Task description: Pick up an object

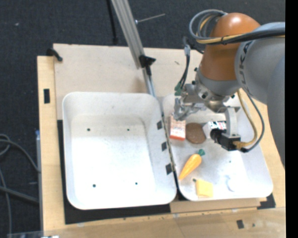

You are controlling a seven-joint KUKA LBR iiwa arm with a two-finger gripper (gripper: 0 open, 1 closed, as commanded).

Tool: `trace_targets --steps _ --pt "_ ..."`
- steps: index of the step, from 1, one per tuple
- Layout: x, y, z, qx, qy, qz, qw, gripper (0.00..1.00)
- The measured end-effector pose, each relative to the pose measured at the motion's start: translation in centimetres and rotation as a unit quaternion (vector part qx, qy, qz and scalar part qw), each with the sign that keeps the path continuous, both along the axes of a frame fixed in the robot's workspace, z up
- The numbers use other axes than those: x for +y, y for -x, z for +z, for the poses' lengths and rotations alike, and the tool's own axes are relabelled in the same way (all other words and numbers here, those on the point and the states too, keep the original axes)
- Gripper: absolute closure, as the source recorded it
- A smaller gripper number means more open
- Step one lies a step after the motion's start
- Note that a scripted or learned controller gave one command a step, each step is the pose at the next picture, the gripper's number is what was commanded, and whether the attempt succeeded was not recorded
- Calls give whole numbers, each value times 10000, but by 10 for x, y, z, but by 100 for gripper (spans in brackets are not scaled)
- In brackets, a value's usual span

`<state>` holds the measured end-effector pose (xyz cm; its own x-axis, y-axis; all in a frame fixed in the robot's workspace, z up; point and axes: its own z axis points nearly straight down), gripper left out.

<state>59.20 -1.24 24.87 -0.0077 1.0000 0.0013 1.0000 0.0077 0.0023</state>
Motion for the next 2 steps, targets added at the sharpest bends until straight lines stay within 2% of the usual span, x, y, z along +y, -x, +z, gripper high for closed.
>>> trace_targets --steps 1,2 --pt "43 -8 1 2 3 -5 10000 100" --pt "98 -32 -1 -1 0 0 10000 100"
